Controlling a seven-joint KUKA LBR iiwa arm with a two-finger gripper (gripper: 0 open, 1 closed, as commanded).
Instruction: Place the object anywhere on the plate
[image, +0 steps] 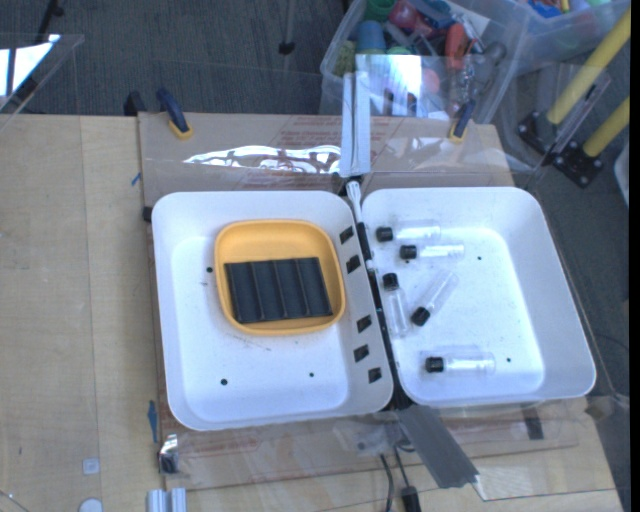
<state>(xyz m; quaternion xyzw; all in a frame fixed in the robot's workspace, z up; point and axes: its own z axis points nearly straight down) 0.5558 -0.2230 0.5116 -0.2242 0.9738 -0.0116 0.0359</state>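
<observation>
A yellow plate sits in the left bin. A dark ribbed rectangular object lies flat on the plate, covering most of its floor. In the right bin lie several clear vials with black caps: one near the top, one just below it, one tilted in the middle, one by the divider, and one near the front.
A clear plastic tub of colourful items stands behind the bins. Blue clamps hold a sheet at the back of the bench. Black tabs line the divider between the bins.
</observation>
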